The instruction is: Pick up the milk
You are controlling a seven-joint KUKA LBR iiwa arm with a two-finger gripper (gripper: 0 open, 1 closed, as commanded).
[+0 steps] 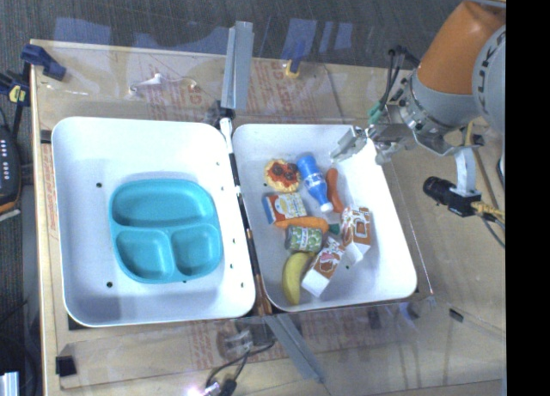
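One milk carton (327,264) lies tilted, long axis running lower-left to upper-right; jaws' state unclear.

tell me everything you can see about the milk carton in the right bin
The milk carton is a small box, white with brown printed panels, looking like coated card. It lies tipped on its side, slanted, at the near end of the right bin. A second similar brown and white carton lies against its upper end, and the banana lies beside it on the left. The print is too small to read.
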